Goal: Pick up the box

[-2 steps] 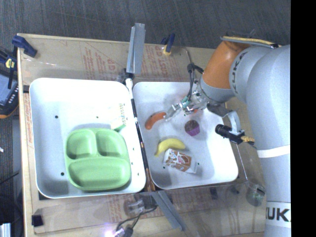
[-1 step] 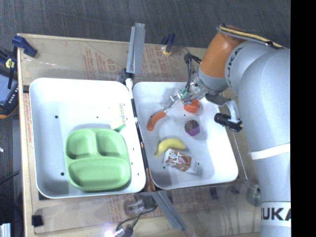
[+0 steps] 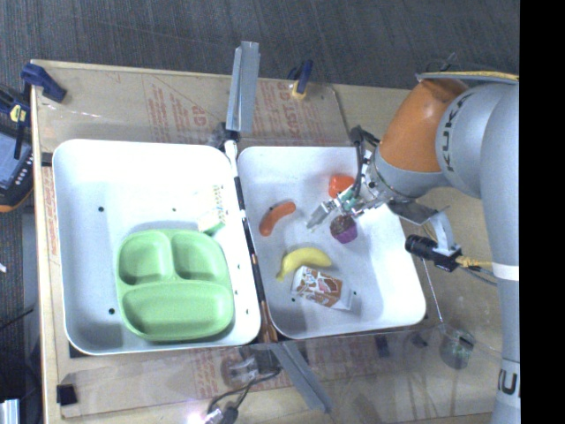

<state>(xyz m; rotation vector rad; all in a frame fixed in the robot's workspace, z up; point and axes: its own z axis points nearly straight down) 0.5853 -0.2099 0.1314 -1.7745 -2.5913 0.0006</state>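
The box (image 3: 322, 288) is a small brown and white carton lying flat near the front of the right bin (image 3: 397, 300). My gripper (image 3: 318, 215) hangs over the middle of that bin, pointing left, well behind the box and apart from it. It sits between an orange-red sausage-shaped item (image 3: 277, 216) on its left and a purple item (image 3: 343, 229) on its right. Nothing is visibly held in it.
A banana (image 3: 305, 259) lies just behind the box. A red item (image 3: 341, 185) sits by the wrist. The left bin (image 3: 79, 175) holds a green divided tray (image 3: 175, 285) and a small white packet (image 3: 212, 210). The arm's orange band (image 3: 422, 131) overhangs the right bin's back right corner.
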